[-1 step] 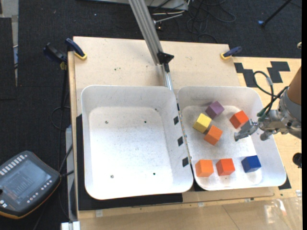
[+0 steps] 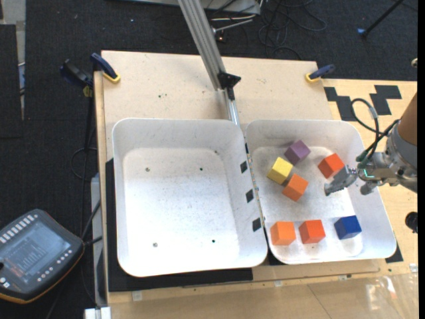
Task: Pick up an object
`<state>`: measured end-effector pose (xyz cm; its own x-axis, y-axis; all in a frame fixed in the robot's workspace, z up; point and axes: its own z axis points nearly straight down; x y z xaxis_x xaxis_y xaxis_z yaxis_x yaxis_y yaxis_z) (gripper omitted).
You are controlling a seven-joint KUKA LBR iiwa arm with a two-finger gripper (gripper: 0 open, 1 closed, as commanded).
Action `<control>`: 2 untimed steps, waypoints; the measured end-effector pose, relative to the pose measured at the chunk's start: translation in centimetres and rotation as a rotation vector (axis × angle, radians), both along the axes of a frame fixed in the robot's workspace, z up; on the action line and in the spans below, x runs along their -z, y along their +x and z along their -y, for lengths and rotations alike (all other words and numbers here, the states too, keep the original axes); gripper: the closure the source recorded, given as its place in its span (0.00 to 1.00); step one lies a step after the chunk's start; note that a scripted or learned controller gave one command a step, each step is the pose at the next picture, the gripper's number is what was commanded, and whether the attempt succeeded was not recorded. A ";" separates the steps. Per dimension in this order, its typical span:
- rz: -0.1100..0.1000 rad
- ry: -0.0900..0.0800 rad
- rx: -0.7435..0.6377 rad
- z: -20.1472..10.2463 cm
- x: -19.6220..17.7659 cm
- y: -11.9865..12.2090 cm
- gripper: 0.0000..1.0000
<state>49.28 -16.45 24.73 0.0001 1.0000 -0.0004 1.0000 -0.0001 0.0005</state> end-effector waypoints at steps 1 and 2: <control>-0.005 0.001 0.001 0.7 4.7 0.3 0.00; -0.005 0.001 0.000 0.3 9.1 0.5 0.00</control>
<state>49.81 -16.79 15.60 0.0002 1.0000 0.0011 1.0000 -0.0002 -0.0043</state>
